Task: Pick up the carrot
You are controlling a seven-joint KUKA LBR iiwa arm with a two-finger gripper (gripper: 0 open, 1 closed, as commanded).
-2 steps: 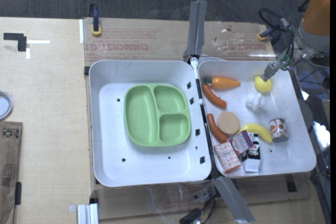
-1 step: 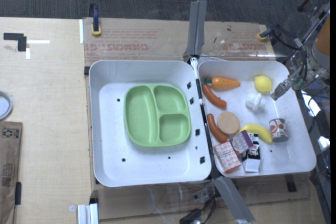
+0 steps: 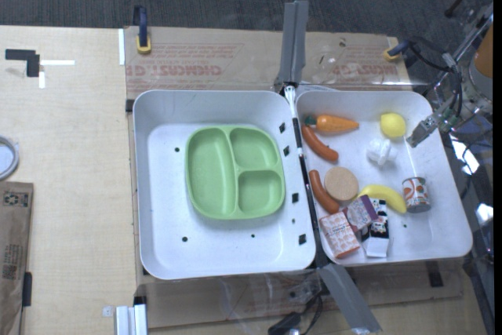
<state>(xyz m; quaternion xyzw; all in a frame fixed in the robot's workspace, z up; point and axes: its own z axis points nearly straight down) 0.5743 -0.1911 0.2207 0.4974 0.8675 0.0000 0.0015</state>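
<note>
The carrot (image 3: 336, 122), orange with a green top, lies at the far left corner of the right bin (image 3: 447, 247), its tip pointing right. It rests free, just above a red sausage (image 3: 320, 143). My gripper (image 3: 422, 132) hangs at the bin's right side, right of a yellow lemon (image 3: 392, 124) and well apart from the carrot. Nothing shows in its grasp.
The left bin (image 3: 157, 247) holds a green divided plate (image 3: 235, 171). Around the carrot in the right bin lie a second sausage (image 3: 323, 192), a round cracker (image 3: 341, 184), a banana (image 3: 384, 196), a can (image 3: 416, 194), a white crumpled piece (image 3: 380, 153) and small boxes (image 3: 339, 234).
</note>
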